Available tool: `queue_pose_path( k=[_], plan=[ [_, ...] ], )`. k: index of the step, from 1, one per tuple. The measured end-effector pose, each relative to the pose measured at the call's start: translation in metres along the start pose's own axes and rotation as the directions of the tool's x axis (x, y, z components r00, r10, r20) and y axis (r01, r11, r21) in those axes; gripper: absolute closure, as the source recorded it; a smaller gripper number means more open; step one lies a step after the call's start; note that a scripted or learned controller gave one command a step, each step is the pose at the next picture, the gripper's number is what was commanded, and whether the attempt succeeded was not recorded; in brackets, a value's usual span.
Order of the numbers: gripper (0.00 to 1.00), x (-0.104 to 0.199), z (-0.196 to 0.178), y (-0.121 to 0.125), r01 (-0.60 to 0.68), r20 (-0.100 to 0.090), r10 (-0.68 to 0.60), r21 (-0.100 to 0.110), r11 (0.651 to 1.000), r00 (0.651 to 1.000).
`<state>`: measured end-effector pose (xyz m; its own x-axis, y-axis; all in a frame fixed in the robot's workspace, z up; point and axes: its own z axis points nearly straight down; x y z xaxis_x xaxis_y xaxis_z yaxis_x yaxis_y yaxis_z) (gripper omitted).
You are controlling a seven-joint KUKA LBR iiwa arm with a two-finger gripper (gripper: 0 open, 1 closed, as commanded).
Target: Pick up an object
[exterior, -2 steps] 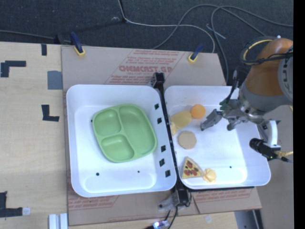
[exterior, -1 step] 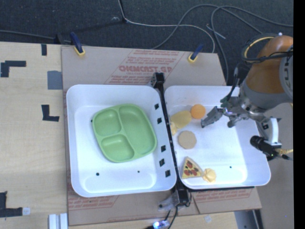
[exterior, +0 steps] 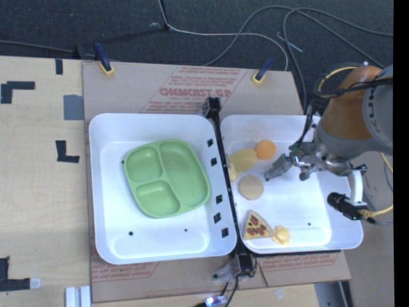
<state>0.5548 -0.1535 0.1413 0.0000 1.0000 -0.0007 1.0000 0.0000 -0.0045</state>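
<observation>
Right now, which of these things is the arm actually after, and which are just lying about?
Part of the job:
- gripper, over the right bin
- orange ball
- yellow piece
- tan disc
- pizza slice
- small yellow piece

Just lying about:
- green divided plate in the left bin
- clamps
- cables

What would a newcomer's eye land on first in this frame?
Probably the green divided plate, lying alone in the left bin. Next, the cluster of toy food in the right bin: an orange ball, a yellow piece, a tan round piece and a pizza slice near the front. The gripper hangs over that bin, close to the orange ball.
</observation>
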Motion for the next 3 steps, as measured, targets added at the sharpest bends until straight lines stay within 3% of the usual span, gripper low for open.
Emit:
queue_pose_path(
  k=[1, 2, 3],
  plan=[
    [0.00, 0.000, 0.052, 0.000, -0.001, 0.000, 0.001, -0.003, 1.000, 1.000],
    [1.00, 0.001, 0.039, 0.001, 0.002, -0.001, -0.002, -0.004, 1.000, 1.000],
    [1.00, 0.008, -0.005, -0.001, 0.002, -0.001, -0.002, -0.006, 1.000, 1.000]
  ],
)
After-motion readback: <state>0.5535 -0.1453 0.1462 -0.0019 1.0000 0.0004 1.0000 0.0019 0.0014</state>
